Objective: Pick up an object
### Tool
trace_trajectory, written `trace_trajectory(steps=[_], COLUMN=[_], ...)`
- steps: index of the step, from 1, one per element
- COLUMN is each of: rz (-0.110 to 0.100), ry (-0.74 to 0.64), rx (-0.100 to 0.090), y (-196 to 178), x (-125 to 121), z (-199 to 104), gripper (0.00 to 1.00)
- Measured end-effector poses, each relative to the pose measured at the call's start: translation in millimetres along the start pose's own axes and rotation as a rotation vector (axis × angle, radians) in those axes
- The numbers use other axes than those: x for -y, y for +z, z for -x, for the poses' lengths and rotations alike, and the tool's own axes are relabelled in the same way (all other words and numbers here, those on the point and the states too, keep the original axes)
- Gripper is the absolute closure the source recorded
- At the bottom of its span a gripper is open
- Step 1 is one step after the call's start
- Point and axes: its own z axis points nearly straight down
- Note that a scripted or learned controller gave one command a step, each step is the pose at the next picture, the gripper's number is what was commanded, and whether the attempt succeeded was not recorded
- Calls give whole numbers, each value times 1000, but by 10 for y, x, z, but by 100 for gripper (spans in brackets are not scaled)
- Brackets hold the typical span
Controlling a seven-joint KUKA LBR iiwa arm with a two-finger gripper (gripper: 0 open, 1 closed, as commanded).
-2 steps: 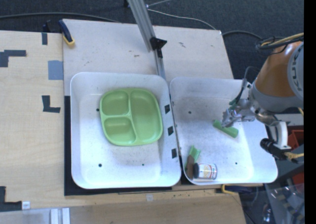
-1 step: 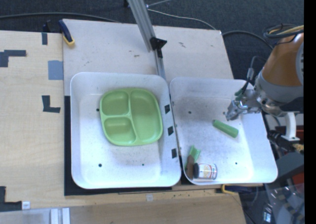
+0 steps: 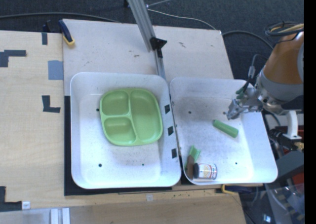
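One gripper point(image 3: 232, 113) hangs over the right bin point(image 3: 256, 168), near its far right side, and you cannot tell from this angle whether it is parted or closed; nothing shows between its tips. Just beside it, toward you, a green cylinder point(image 3: 225, 128) lies flat and slanted on the bin floor. Farther out, at the bin's near left corner, you see a small can with a white label point(image 3: 205, 170) on its side, touching a green and brown piece point(image 3: 192, 155). Across the divider, the left bin point(image 3: 81, 168) holds a green sectioned plate point(image 3: 131, 116).
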Motion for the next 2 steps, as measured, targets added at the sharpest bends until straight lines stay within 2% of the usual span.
trace_trajectory(steps=[2], rz=[-2], ry=[-6], rx=[-2], y=[99], x=[-372], z=[-1054], gripper=[100])
